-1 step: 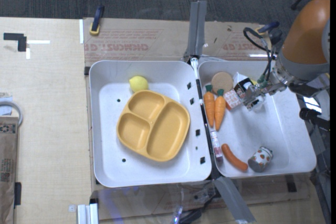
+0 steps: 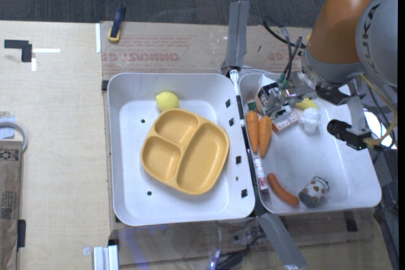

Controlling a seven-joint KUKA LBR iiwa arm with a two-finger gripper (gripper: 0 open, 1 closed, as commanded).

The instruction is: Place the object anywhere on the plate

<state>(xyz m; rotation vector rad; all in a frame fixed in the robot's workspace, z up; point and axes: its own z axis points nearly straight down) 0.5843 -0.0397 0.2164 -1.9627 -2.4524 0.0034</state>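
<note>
A yellow plate (image 2: 185,150) with three compartments lies in the left bin (image 2: 126,136); nothing lies on it. A small yellow lemon-like fruit (image 2: 167,100) rests in that bin just behind the plate's far rim. My gripper (image 2: 273,100) hangs low over the far left corner of the right bin (image 2: 354,193). Right below it lie two orange carrots (image 2: 259,133) side by side and a small red-and-white packet (image 2: 286,122). A yellow piece (image 2: 306,104) and a white lump (image 2: 311,121) sit just right of the gripper.
A sausage (image 2: 282,190) and a round grey-brown toy (image 2: 314,191) lie near the right bin's front. A metal divider (image 2: 239,104) separates the two bins. Black cables and a black fitting (image 2: 345,132) hang by the arm on the right.
</note>
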